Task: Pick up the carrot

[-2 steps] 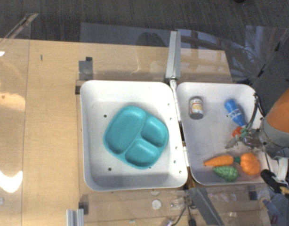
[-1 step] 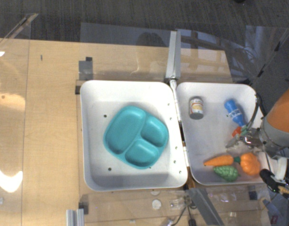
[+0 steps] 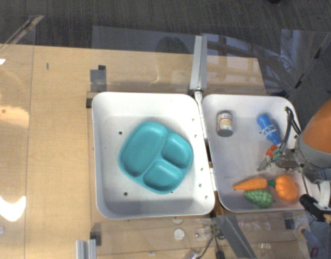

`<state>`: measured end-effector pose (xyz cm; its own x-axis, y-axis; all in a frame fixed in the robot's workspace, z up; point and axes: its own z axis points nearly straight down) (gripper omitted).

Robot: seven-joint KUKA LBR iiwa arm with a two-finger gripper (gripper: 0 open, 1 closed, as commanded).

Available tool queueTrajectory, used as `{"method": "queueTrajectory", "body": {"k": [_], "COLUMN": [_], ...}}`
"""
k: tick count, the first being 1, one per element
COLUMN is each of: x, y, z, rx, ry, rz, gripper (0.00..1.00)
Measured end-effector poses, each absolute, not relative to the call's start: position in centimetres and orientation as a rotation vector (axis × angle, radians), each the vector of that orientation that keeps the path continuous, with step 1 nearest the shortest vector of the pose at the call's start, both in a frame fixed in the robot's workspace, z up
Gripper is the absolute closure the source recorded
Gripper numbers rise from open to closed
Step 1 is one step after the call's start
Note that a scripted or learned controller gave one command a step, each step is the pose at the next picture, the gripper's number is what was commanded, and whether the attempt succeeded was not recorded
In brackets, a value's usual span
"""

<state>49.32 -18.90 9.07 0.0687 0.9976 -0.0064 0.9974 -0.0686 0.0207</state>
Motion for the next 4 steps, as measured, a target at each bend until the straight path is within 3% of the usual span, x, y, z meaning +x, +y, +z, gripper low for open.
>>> {"method": "queueTrajectory", "body": {"k": [4], "x": [49.29], "y": [-19.94], "z": [9.03], "rx": [2.293], "ry": [2.126], "rz": [0.016], "gripper": [0.0]}}
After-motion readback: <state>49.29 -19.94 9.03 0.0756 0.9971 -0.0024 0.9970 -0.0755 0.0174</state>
